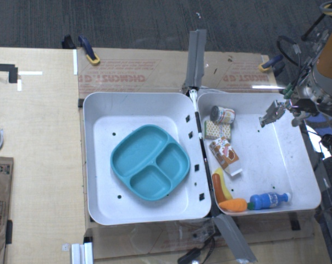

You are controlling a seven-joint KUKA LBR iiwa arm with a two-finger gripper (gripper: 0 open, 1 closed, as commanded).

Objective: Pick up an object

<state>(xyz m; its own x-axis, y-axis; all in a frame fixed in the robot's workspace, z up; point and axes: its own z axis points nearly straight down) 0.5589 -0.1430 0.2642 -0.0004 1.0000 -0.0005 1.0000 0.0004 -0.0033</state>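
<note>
Blue bottle (269, 201) beside carrot (232, 204) (touching), claw (280, 114) well apart

Grey metal arm (324, 89) at the frame's right side, with a rounded orange band (326, 65) above the wrist. Below the band, a pale grey wrist block with darker, blocky housings. Thin black cables (293, 51) looping in arcs around the upper part, one running down along the wrist. Small greenish-teal spot on the wrist's left face. Gripper (274, 114) in grey metal, short and angular, with slim fingers at its tip. Surfaces matte, edges hard; finer screws or markings too small to tell.
</note>
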